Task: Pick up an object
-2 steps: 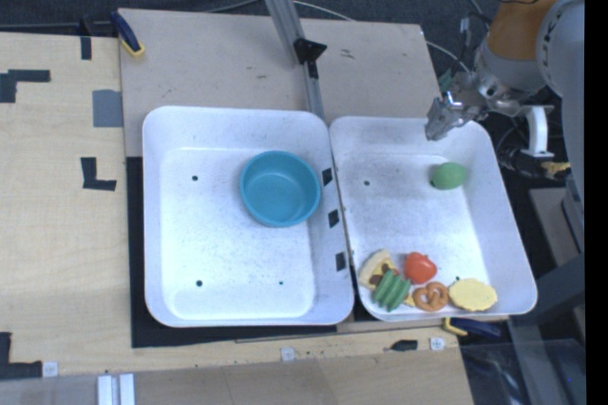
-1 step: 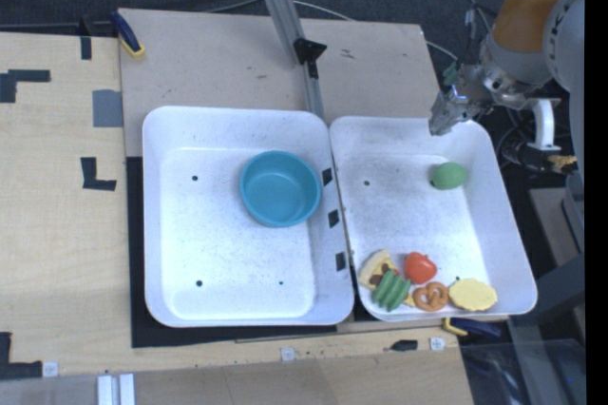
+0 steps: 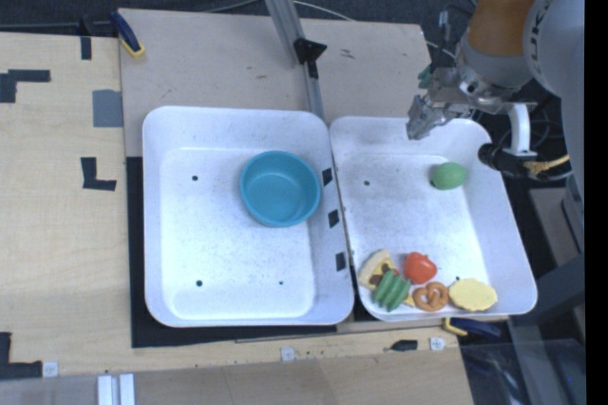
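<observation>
**Green toy lying alone in the right bin, gripper above the bin's far edge**

A small rounded green object (image 3: 448, 175), likely a toy fruit or vegetable, lies by itself in the far right part of the right bin (image 3: 408, 232). It looks light, smooth and hard, so it may roll or slip; taking it across its widest middle seems safest. The gripper (image 3: 421, 125) hangs over the bin's far rim, just left of and beyond the green object, holding nothing. Its fingertips sit close together, nearly closed. In the bin's near corner a heap of toy food lies touching: a green pod (image 3: 390, 291), a red pepper (image 3: 419, 266), a pretzel (image 3: 430, 297) and a yellow piece (image 3: 472, 295). The left bin (image 3: 190, 241) holds a blue bowl (image 3: 279, 188).
</observation>
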